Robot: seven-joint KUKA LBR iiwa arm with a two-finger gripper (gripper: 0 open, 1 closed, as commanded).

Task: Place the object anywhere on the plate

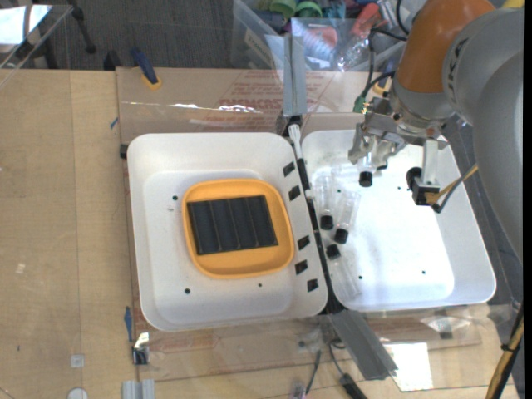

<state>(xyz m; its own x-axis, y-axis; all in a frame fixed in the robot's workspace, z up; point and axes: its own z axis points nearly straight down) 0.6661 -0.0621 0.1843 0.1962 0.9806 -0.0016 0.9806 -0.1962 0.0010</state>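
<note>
Roughly mid-bench, saw the clear vials (334, 199) with black caps (341, 236) lying loose in the right bin (465, 256), pressed close along the divider (309, 214) on its left side. Found them apart from the gripper (366, 169), which hung just beside and above, over the bin's rear half. Could not tell whether that gripper was clenched or released; noted nothing visibly held. Traced it up to the orange band (432, 32) at upper right. Saw the plate (237, 266), orange with a black ribbed insert (231, 224), sitting centred in the left bin (158, 223). Noted a tub (266, 7) of coloured odds behind both bins.
</note>
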